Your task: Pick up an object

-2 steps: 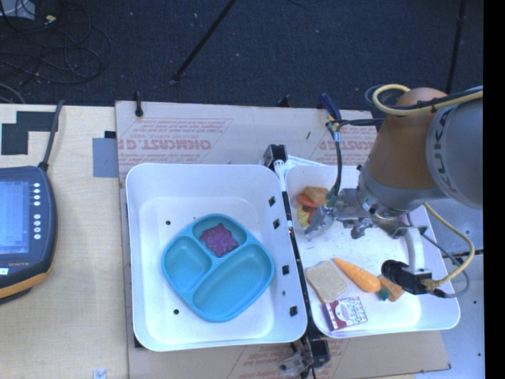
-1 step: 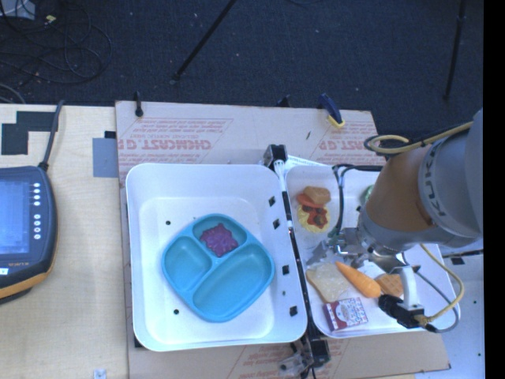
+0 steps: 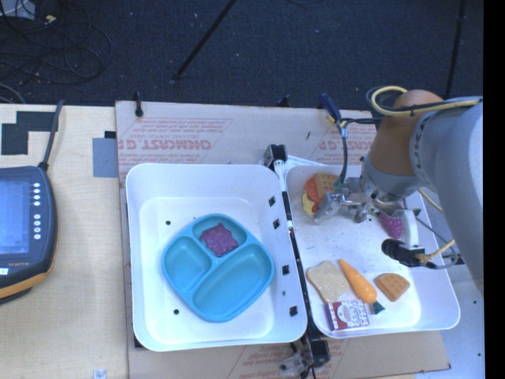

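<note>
Near edge of right bin (image 3: 442,310): red-and-white packet (image 3: 347,315), print too small to read. Bread slice (image 3: 325,279) touches its far edge, carrot (image 3: 358,282) lies slanted against the slice, brown pastry piece (image 3: 392,286) just beside the carrot. Left bin (image 3: 150,204): blue divided plate (image 3: 229,290), purple piece (image 3: 219,239) in its small far compartment. Further back in right bin: pink item (image 3: 393,227), partly covered by the wrist, shape unclear. Gripper (image 3: 330,206) sits low over the bin's far-left part, just beside an orange-yellow-red toy food (image 3: 318,189) in that corner. Contact unclear, grip state unreadable from this angle. Arm (image 3: 442,156) hides the bin's far-right corner. Bins sit on a printed cardboard sheet (image 3: 197,136) on a pale wood bench (image 3: 71,322). Screen pendant (image 3: 20,227) is cut by the left edge. Dark floor (image 3: 118,38) with cables behind.
</note>
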